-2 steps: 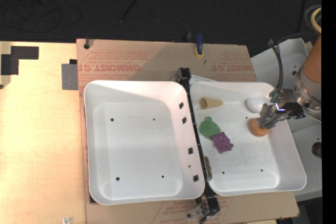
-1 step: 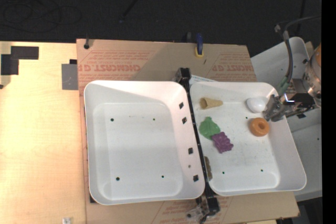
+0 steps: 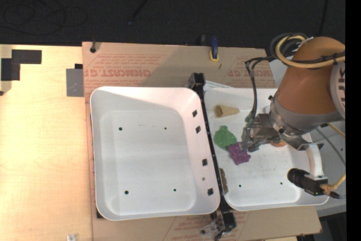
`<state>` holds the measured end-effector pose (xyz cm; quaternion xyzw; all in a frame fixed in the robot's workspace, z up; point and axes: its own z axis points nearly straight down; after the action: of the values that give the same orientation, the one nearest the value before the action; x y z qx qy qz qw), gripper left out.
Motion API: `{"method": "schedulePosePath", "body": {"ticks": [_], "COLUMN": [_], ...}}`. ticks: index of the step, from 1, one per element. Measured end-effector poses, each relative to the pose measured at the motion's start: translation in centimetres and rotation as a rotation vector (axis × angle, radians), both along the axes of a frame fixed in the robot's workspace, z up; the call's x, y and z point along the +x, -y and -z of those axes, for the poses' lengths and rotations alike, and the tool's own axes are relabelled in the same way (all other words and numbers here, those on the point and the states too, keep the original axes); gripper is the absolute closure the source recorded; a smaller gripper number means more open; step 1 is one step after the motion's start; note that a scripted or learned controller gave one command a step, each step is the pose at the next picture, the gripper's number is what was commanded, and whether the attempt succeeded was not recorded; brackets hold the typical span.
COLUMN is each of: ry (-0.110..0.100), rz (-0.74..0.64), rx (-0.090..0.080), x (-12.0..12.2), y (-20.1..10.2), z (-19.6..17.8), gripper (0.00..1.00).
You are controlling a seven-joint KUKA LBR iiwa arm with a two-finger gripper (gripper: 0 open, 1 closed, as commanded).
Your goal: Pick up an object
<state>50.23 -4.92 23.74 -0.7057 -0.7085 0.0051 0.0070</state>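
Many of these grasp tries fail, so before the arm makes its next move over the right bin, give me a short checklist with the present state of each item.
1. Gripper is low inside the right bin: ok.
2. Gripper is beside a target: ok, it sits just right of the purple object and the green object.
3. An object is between the fingers: cannot tell, the wrist blocks the view.
4. Purple and green objects are apart enough for a single pick: not ok, they touch or nearly touch.
5. Tan cone-shaped object is out of the way: ok, it lies apart near the bin's far side.
6. Objects are off the divider between the bins: ok.
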Motion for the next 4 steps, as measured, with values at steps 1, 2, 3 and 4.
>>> {"method": "schedulePosePath", "body": {"ticks": [1, 2, 3, 4], "ry": [0.02, 0.023, 0.007, 0.028], "rz": [-0.002, -0.002, 0.01, -0.003], "rx": [-0.002, -0.002, -0.005, 0.0], "x": [2.9, 5.2, 2.7, 1.2], "y": [-4.6, -9.9, -3.6, -9.6], "z": [-6.8, -14.3, -8.1, -21.7], "gripper": [1.0, 1.0, 1.0, 1.0]}}
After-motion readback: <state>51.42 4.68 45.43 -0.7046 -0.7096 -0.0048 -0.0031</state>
